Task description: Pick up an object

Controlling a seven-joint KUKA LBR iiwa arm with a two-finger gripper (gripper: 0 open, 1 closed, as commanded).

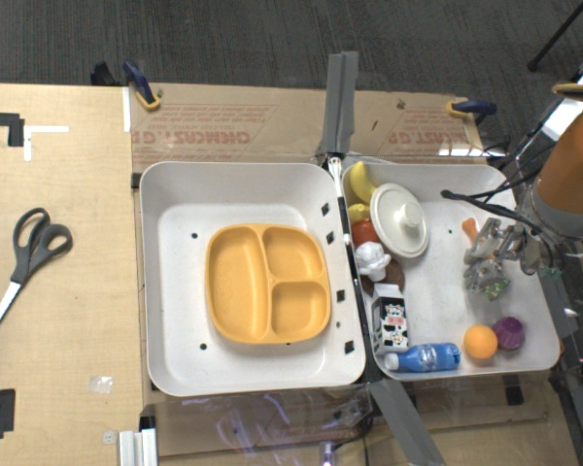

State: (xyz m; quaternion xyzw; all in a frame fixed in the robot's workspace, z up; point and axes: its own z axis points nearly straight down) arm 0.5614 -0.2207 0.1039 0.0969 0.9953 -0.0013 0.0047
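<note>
Two shallow white bins sit side by side on the desk. The left bin carries one yellow-orange divided plate, three compartments, smooth plastic, rounded corners.

The right bin is crowded along its left wall, top to bottom: one yellow banana-like piece, one white domed lid with knob overlapping a red piece, one small white figure beside a brown piece, one black-and-white patterned carton, and one blue bottle with white cap lying on its side at the front wall. Just beside the bottle is one orange ball, touching or nearly touching one purple round object.

The gripper hangs over the right half of this bin, metallic and cable-draped; whether its fingers are apart or together cannot be told. One small orange scrap lies just beside it.

On the desk, well to the left: one pair of black-handled scissors. Two blue clamps hold cardboard behind the bins.
</note>
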